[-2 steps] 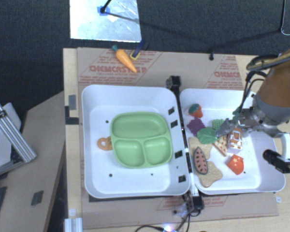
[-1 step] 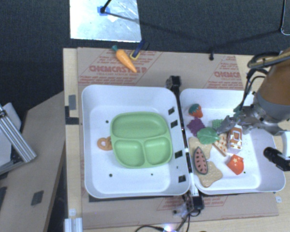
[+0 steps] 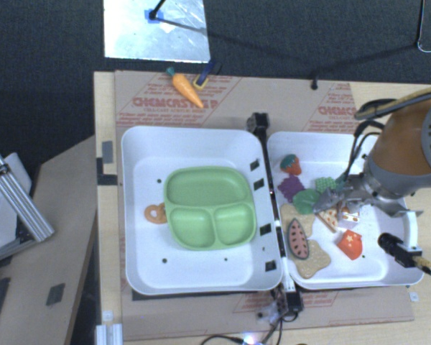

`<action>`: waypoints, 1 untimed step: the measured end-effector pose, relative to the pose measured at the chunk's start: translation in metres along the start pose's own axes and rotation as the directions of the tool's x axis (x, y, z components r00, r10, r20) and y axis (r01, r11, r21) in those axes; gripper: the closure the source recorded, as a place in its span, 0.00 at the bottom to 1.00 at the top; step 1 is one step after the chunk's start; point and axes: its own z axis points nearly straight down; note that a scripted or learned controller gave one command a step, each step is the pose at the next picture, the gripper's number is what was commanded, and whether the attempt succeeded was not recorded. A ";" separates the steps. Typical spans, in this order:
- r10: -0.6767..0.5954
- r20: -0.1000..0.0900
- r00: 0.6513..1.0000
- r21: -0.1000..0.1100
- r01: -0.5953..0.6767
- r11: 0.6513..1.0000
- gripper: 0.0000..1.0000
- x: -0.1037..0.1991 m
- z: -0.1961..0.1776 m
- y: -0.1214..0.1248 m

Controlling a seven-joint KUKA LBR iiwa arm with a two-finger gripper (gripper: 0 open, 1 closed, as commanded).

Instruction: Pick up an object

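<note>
Hand (image 3: 335, 205) is low in the right white bin (image 3: 323, 144), over the toy pizza slice (image 3: 329, 218) just right of the watermelon slice (image 3: 297, 238). Can't tell its state. Looks like the descent-to-grasp step; next it needs to close on the slice and lift straight up.

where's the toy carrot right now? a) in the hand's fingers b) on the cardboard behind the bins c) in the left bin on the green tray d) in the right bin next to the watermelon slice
b: the toy carrot lies on the cardboard behind the left bin, outside both bins and well away from the hand, which sits over the right bin.
</note>
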 end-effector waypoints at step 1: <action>0.001 0.009 1.000 -0.026 -0.001 1.000 0.00 -0.003 0.015 0.007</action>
